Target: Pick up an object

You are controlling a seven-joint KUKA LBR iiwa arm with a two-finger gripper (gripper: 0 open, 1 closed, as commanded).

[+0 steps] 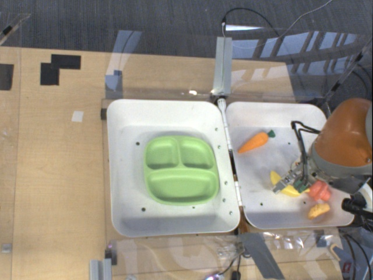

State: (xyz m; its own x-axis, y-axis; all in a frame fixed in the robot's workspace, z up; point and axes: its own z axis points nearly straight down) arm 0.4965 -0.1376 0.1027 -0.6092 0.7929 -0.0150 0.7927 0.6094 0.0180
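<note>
Here, end effector (289, 184) against a yellow toy (278, 180), grip state indiscernible.

Reaches in from the right, orange band (348, 132) uppermost, grey wrist (338, 169) below it. End effector (289, 183) angled down and leftward, low, at the wrist's left. Finger state unclear.

Single fixed camera above the bench (52, 174), looking down at a slant. Far enough back to take in both white bins: left bin (125, 156), right bin (256, 209). Arm (347, 139) enters from frame right.
</note>
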